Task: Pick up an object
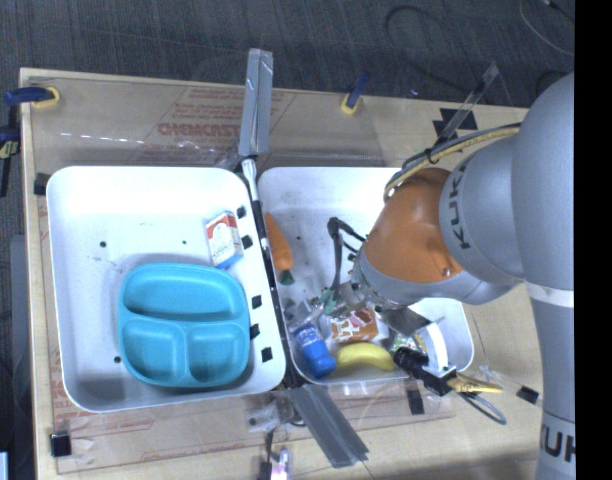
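arm low over right bin clutter

arm [486, 218] reaches in over the right bin [306, 193]. gripper [351, 303] sits down among clutter; cannot tell its state. near it: banana [366, 356], blue cylinder [312, 350], orange carrot-like piece [279, 248] along the bin's left wall. left bin [86, 208] bears a blue divided tray [184, 323] and a small red-and-white carton [222, 238].

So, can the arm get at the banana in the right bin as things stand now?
Probably yes. The banana lies bare near the front wall of the right bin, with nothing on top of it. The arm's wrist hangs just above and behind it. A blue cup and a packet crowd its sides.
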{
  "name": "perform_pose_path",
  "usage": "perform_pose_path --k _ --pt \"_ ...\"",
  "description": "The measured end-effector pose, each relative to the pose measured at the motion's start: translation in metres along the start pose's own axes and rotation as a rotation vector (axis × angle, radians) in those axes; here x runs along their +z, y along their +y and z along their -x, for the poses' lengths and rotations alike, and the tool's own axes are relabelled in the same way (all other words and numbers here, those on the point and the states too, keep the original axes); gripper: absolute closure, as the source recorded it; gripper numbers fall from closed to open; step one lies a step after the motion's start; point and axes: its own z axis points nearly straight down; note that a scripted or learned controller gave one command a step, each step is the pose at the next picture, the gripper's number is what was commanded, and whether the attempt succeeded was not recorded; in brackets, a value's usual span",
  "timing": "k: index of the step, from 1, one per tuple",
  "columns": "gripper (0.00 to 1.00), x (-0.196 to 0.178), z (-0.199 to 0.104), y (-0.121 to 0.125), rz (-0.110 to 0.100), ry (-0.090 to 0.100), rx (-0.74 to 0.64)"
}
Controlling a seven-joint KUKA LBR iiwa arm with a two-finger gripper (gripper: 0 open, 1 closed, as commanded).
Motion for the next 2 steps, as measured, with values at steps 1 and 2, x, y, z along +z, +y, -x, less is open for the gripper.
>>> perform_pose_path --k 1,2 --pt "0.0 -0.064 0.04 0.033 0.001 0.001 -0.054" --pt "0.0 -0.001 0.045 -0.025 0.003 -0.002 -0.1"
